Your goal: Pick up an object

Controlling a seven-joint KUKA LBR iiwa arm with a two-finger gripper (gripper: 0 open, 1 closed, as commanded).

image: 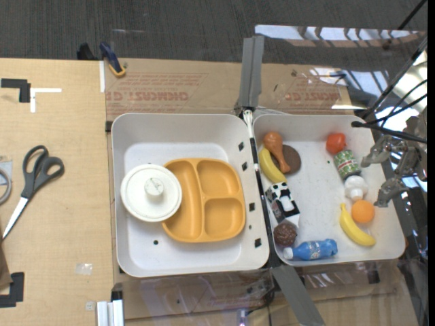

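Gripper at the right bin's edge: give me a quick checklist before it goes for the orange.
1. Gripper free of any object: ok, nothing shows between its fingers.
2. Fingers open: ok, they stand apart.
3. Orange in reach: ok, it lies just beside the gripper in the right bin.
4. Room around the orange: not ok, a banana and a small bottle lie close against it.
5. Gripper directly above the orange: not ok, it sits toward the bin's right wall.

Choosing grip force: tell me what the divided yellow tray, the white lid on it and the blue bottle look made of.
Divided yellow tray: probably hard plastic, smooth, matte, moulded compartments.
White lid: likely plastic, slightly glossy, with a moulded knob.
Blue bottle: seemingly plastic with a white cap; too small to confirm.
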